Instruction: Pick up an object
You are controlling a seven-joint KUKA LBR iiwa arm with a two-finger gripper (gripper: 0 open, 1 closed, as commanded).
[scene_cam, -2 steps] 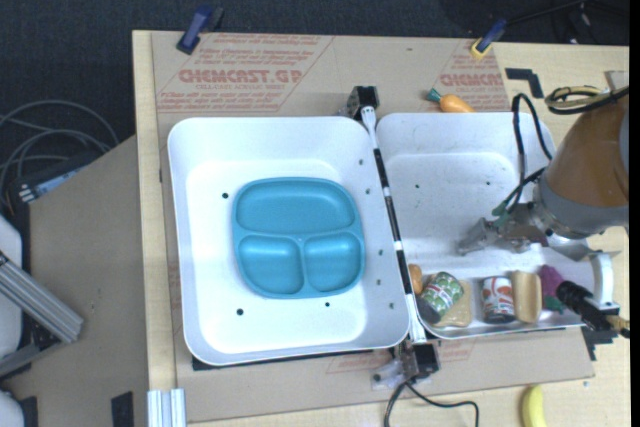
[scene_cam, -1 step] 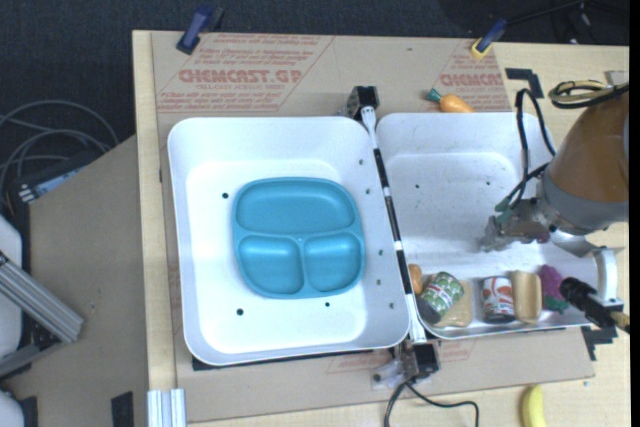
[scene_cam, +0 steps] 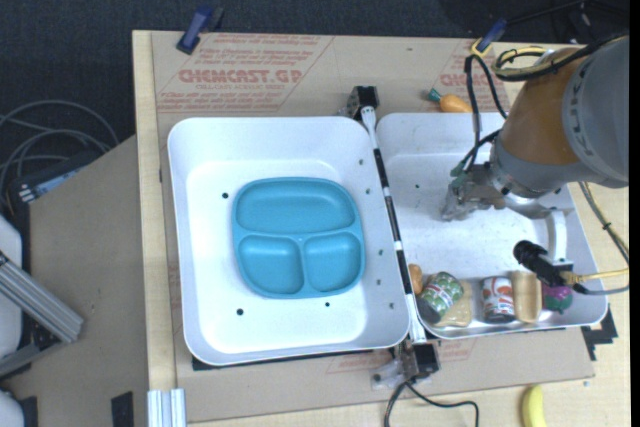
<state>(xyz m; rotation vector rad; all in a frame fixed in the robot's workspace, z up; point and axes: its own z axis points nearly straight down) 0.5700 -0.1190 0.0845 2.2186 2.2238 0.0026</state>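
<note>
My grey arm with its orange band point(scene_cam: 545, 110) reaches in from the right of the frame. My tool point(scene_cam: 462, 203) sits low over the bare floor of the right white bin point(scene_cam: 430, 140); I cannot tell its state. Along that bin's lower edge lie a green-labelled round can point(scene_cam: 441, 295), a red-and-white can point(scene_cam: 497, 298) and a small purple object point(scene_cam: 558, 297). The left white bin point(scene_cam: 200, 155) holds a blue three-compartment plastic tray point(scene_cam: 297, 236).

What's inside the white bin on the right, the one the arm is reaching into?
Along the near edge of the right bin lie a green-labelled jar, a red-and-white can and a small purple thing. The arm covers the bin's far right part.
</note>
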